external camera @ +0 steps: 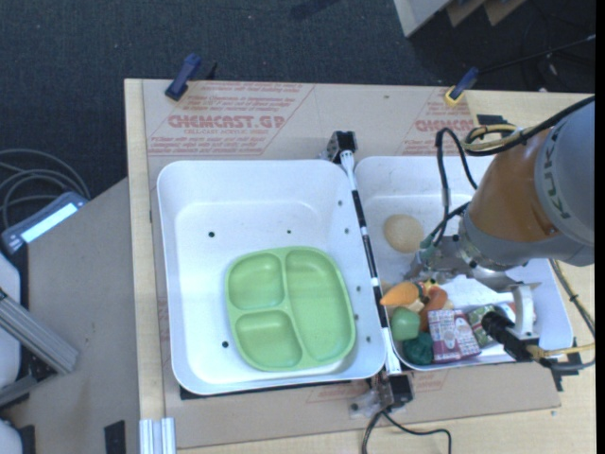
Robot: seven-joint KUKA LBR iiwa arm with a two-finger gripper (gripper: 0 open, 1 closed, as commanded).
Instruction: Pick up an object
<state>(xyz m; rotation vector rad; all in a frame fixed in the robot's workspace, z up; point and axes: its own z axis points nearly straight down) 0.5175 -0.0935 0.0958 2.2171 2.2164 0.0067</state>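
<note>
The right bin (416, 173) holds a pale beige round object (403, 232), an orange piece (401, 295), a small red-orange piece (436, 298), a green ball (406, 323), a dark green item (417, 350) and a pink-red packet (452, 335). My gripper (433, 270) hangs low over this bin, just above the orange pieces and right of the beige object. The arm's grey and orange body (520, 206) covers the bin's right part. I see nothing clearly held.
The left bin (189, 197) contains a light green tray (287, 306) with three compartments. Black clips sit on the divider between the bins at the back (342, 144) and front (392, 391). Cables (473, 140) run along the arm.
</note>
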